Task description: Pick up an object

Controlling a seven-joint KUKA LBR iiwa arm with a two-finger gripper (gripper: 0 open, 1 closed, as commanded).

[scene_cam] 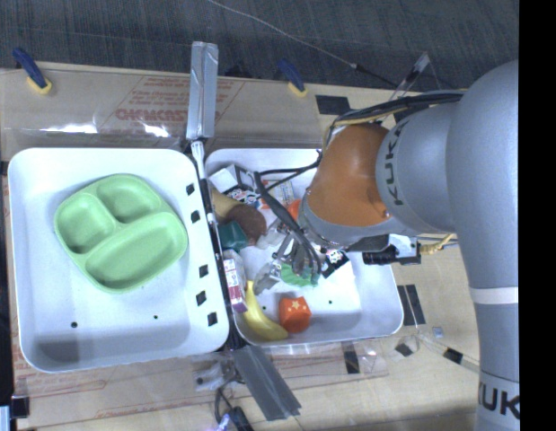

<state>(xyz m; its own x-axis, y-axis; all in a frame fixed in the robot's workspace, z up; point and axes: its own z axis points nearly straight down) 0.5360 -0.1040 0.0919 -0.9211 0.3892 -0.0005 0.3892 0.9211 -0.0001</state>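
Green object sits right under the gripper, whose grip state I cannot tell.

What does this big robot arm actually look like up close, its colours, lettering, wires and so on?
The arm is thick, rounded and smooth light grey, with an orange band above the wrist. Dark "KUKA" lettering runs beside that band, and more lettering shows low on the base. Thin black cables loop around the wrist. The gripper is a small dark metallic assembly.
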